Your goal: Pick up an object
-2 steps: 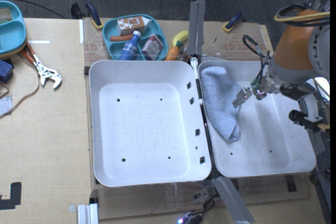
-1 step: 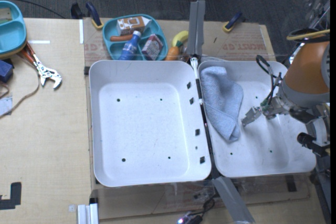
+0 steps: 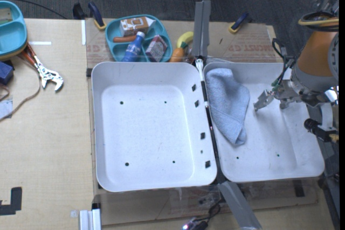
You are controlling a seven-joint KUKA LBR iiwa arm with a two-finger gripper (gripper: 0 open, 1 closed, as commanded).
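The gripper [image 3: 262, 100] hung over the right bin [image 3: 280, 167], its small fingers too blurred to tell whether spread or pressed together. A crumpled blue cloth [image 3: 226, 105] lay apart, to its left.

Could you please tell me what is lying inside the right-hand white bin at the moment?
A crumpled grey-blue cloth lies against the right bin's left wall. The pincer hovers beside it. Anything under the cloth is hidden.

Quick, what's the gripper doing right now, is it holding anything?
Gripper: over the right bin, right of the blue-grey cloth and apart from it, holding nothing; open or shut cannot be told.
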